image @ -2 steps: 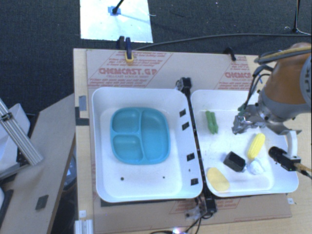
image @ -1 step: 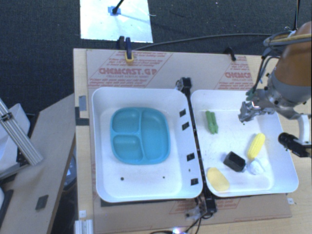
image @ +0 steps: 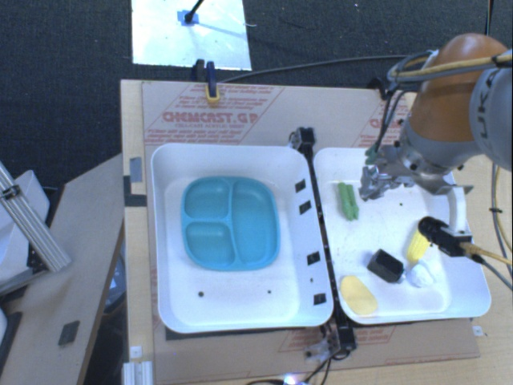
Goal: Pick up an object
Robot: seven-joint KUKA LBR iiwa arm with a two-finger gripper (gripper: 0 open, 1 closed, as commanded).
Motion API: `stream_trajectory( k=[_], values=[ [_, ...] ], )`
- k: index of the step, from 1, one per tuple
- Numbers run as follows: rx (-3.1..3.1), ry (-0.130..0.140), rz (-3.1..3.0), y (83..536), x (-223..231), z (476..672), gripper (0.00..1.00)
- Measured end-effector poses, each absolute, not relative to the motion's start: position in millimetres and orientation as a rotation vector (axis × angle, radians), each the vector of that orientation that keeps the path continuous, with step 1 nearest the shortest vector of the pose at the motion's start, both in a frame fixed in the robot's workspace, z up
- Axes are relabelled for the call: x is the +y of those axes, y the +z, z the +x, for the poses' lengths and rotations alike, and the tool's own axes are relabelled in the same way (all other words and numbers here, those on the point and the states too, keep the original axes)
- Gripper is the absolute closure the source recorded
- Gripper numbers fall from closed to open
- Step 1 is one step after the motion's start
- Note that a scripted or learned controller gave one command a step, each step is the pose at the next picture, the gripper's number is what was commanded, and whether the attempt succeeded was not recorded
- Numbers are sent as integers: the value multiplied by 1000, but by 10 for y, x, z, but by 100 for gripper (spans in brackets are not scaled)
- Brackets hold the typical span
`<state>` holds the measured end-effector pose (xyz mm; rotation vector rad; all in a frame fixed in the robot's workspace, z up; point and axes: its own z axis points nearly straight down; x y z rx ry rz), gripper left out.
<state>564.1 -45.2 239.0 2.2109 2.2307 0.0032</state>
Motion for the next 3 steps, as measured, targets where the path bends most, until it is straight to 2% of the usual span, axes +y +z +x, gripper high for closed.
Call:
stream_trajectory(
  k=[1, 2, 3],
  values=[
    [2232, 4, 2210, 2462, 72, 5710, 100],
    [2231, 3, 2211, 2350, 554, 5865, 100],
    [2232, 3, 2211, 2200, 1102, 5899, 100]
  ],
)
